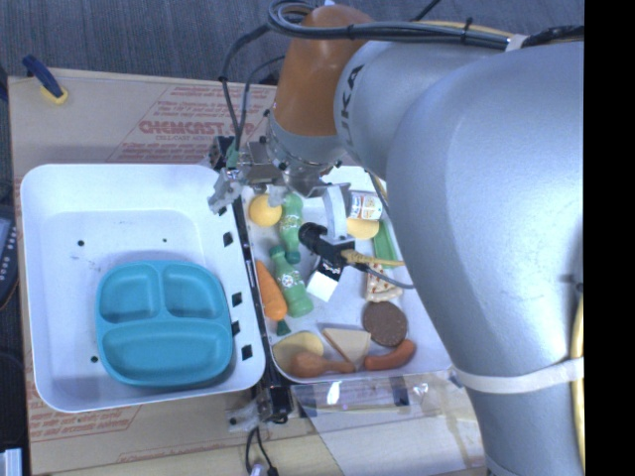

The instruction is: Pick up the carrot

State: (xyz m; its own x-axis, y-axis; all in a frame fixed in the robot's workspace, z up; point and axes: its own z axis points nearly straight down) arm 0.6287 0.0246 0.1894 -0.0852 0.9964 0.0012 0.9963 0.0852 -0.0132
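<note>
The carrot (270, 288) is a small orange cone lying lengthwise against the left wall of the right bin (349, 377), its thin end pointing to the back. My gripper (283, 188) hangs below the orange wrist band over the back left of that bin, above a yellow round piece (263, 211) and a green bottle (290, 254). The carrot lies free, nearer the front than the gripper. The wrist body hides the gripper's tip from the camera.
A blue divided plate (159, 325) sits in the left bin (40, 266). Around the carrot lie a brown disc (384, 322), a tan wedge (347, 343), two sausages (317, 366) and a white bottle (363, 206). The grey arm covers the view's right side.
</note>
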